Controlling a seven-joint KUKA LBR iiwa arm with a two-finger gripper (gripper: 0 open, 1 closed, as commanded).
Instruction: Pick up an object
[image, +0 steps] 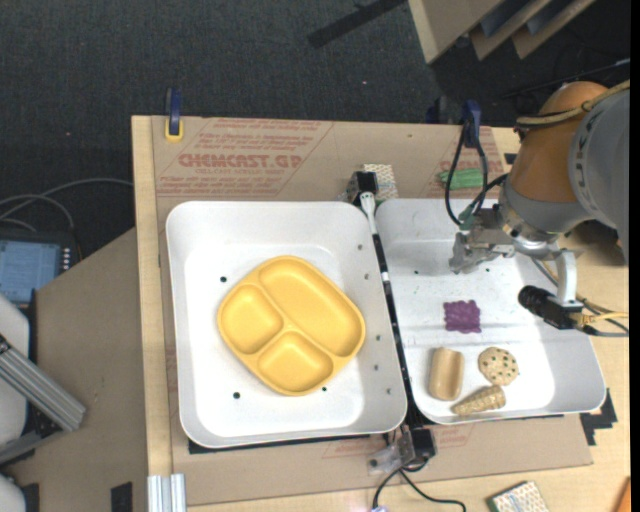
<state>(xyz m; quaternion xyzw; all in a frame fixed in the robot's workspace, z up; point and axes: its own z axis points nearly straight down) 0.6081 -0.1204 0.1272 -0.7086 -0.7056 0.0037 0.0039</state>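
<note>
The right bin (420, 232) holds a flat purple piece (462, 316), a tan cylinder (446, 372), a round speckled cookie (497, 365) and a ridged tan cone (480, 401) near its front edge. My gripper (470, 258) hangs over the far part of this bin, above bare white floor, well behind the purple piece. Nothing shows between its fingers.
The left bin (190, 240) carries a yellow three-compartment plate (290, 324) in its middle. Both bins rest on a brown cardboard sheet (250, 150). The arm reaches in from the right over the right bin's far corner.
</note>
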